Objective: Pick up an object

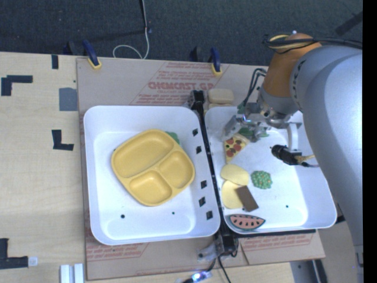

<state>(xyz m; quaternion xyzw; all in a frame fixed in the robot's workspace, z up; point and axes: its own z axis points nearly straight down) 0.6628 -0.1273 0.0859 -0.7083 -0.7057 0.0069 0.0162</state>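
The gripper point(247, 126) hangs over the upper left of the right bin point(315, 208), right of centre in the frame. We cannot tell how wide it stands or whether it has hold of anything. The nearest candidate is the pizza slice point(234, 147), just below and left of it, close to the bin's left wall.

As we judge the risks, biggest first:
- The arm is bulky and the wall is close. A descent drifting left may strike the rim and shove the bin.
- The pizza slice lies flat, so a closing grip may skate over it or push it against the wall.
- Lower in the bin the pieces crowd each other. The brown block point(248, 198) rests on one yellow piece point(230, 194), so a grab there may take two things or scatter them.

Our count, largest to smallest:
- one counter point(35, 158)
- two bins, the left bin point(100, 217) and the right one
- one yellow tray point(153, 167), in the left bin
- one watermelon slice point(246, 221)
- two yellow pieces, the second point(234, 173) just above the first
- one beige block point(221, 96), outside the bins at upper centre
- one pizza slice
- one brown block
- one green lump point(261, 179)
- one green scrap point(172, 137), peeping from behind the tray
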